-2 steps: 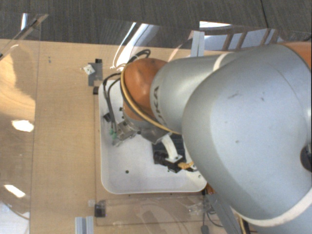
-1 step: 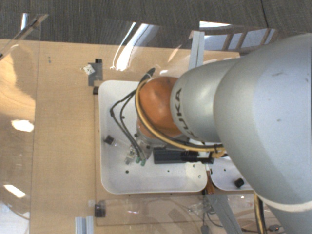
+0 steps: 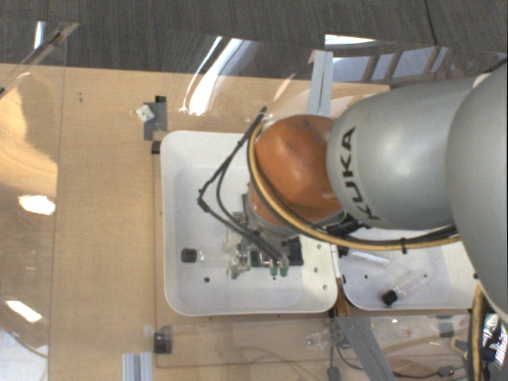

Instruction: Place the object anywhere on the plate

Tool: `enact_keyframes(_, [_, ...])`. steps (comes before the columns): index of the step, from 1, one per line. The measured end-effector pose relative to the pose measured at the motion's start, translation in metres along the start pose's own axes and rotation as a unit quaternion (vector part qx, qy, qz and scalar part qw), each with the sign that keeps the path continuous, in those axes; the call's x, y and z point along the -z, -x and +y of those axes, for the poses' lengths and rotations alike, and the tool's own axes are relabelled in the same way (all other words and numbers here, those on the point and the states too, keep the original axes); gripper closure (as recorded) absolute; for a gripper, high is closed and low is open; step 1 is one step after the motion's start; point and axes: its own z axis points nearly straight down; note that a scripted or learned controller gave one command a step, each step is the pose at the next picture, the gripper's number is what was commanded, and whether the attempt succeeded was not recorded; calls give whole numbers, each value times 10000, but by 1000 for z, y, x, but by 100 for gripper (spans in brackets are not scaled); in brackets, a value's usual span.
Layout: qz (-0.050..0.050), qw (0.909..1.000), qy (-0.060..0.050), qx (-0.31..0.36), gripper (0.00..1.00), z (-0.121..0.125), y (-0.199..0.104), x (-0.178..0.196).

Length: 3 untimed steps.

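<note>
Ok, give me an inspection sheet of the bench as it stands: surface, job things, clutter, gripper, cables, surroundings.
Surface: wooden bench bearing two white bins, left bin and right bin, side by side.
Job's things: small dark object on the left bin's floor, apart from the gripper; no plate made out.
Clutter: clear tube with a dark cap in the right bin; a few dark specks on the left bin's floor.
Gripper: gripper low over the left bin, under the orange band; nothing seen between its fingers.
Cables: black cable looping from the wrist down to the gripper.
Surroundings: dark carpet beyond the bench; clear sheeting at the left.
</note>
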Motion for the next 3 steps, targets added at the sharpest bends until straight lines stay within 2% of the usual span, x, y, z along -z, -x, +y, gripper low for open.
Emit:
enact_keyframes(1, [0,9921,6,1252,100,63,46,52])
enact_keyframes(2, [-1,9973,1,729,100,62,182,125])
enact_keyframes(3, [15,9755,-13,-2198,100,62,172,66])
